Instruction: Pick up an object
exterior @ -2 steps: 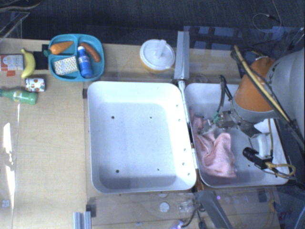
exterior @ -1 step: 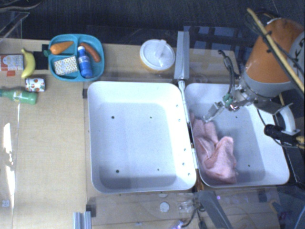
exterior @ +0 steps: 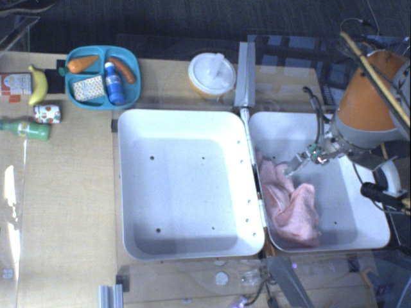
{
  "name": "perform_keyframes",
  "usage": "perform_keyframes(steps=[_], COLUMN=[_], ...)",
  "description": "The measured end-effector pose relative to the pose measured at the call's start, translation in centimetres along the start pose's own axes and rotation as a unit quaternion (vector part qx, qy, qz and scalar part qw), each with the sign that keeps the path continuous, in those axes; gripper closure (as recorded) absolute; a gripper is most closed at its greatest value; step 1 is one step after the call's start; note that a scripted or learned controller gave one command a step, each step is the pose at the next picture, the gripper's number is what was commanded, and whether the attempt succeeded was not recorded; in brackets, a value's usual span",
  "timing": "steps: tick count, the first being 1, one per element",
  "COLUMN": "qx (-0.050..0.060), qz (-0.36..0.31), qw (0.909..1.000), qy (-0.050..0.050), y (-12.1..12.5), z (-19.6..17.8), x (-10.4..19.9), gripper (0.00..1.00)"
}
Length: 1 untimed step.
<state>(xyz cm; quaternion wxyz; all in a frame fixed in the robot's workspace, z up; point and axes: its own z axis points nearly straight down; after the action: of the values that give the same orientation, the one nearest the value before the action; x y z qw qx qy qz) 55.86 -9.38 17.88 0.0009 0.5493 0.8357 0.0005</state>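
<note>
A crumpled pink cloth [exterior: 292, 203] lies in the right bin [exterior: 359, 233], against its left wall and reaching toward the front. My gripper [exterior: 297, 163] hangs over the same bin, coming in from the right just above the cloth's upper end. Its thin fingers point down-left toward the cloth. Nothing shows between them.
The left bin [exterior: 186, 185] sits beside the right one, with a metal divider between them. On the bench behind stand a white lidded cup [exterior: 212, 74] and a blue tray [exterior: 103, 77] of toy food. A banana [exterior: 38, 84], a can and a green bottle lie far left.
</note>
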Motion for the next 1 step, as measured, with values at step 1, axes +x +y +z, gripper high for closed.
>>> perform_keyframes(steps=[1], qx=[-0.006], qz=[-0.05], qw=[0.9987], qy=[-0.004], y=[-4.12], z=[8.86], x=[-2.54], gripper=[0.0])
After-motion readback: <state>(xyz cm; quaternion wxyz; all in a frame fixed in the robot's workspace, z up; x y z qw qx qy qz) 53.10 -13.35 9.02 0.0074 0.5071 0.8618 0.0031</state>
